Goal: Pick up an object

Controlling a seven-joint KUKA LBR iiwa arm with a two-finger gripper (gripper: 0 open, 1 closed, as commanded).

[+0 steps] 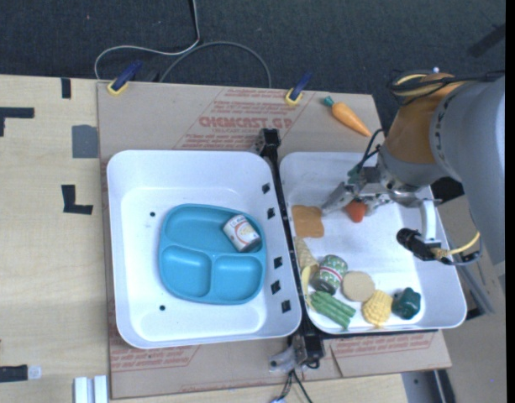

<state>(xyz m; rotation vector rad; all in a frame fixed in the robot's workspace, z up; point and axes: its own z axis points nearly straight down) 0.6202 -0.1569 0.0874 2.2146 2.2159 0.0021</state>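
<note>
White bins, two in number, sit side by side on the worktop. Left bin (123,225): one blue divided plate (202,259) carrying one small can (242,232). Right bin (391,250): one red ball (356,211), one toast slice (307,222), one green can (331,272), one round biscuit (358,285), one green pod (333,307), one corn cob (376,308), one broccoli (407,301). One carrot (348,117) lies outside, beyond the right bin's far edge. Gripper (351,198) hovers beside the ball; jaws' state cannot be told.

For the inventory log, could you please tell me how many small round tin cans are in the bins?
2: one small tin can on the blue divided plate in the left bin, one green-labelled tin can in the right bin. Others may be hidden beneath the arm.
</note>
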